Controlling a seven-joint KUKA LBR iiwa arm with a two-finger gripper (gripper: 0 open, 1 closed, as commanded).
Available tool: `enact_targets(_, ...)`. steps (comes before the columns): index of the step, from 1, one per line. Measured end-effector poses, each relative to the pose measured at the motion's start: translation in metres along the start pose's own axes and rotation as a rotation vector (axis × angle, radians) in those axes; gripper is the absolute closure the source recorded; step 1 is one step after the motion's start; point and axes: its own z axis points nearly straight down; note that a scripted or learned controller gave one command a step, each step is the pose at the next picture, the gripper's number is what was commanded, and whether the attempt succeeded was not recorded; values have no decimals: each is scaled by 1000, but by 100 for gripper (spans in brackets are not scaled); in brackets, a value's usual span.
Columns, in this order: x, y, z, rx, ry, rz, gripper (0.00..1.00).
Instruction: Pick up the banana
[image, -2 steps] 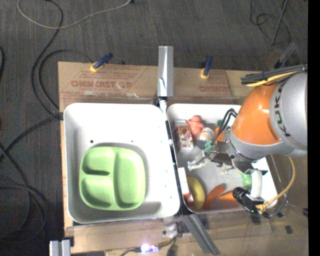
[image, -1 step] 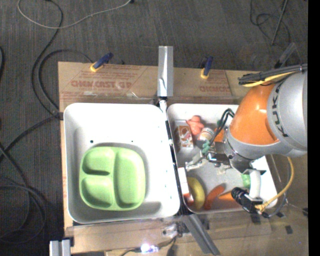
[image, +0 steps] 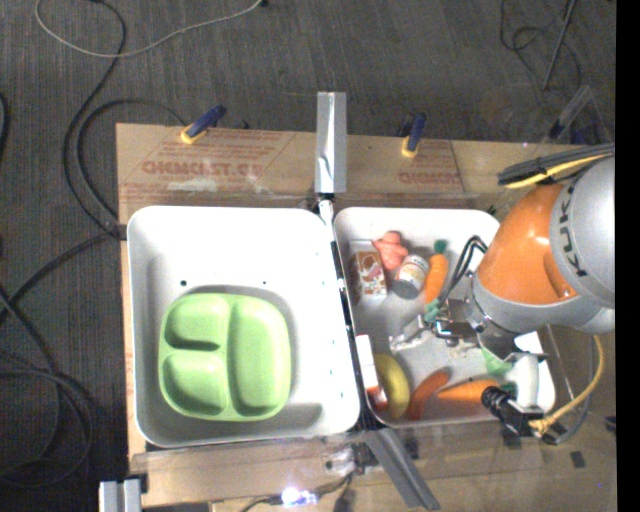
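Right bin (image: 420, 216), yellow banana (image: 393, 382) against its front wall

You look down from a single fixed camera above the table (image: 140, 180), tilted slightly and far enough back to take in both white bins, the left bin (image: 150, 240) and the right bin (image: 440, 215), side by side, plus surrounding carpet (image: 60, 120). The arm (image: 540, 260) enters from your right.
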Motion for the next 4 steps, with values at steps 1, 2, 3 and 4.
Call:
enact_targets(1,5,3,52,-14,-1,-33,0)
enact_targets(2,4,5,43,-16,-3,-32,100)
enact_targets(3,-7,64,51,-14,3,337,100)
enact_targets(4,17,97,-41,-1,-4,545,100)
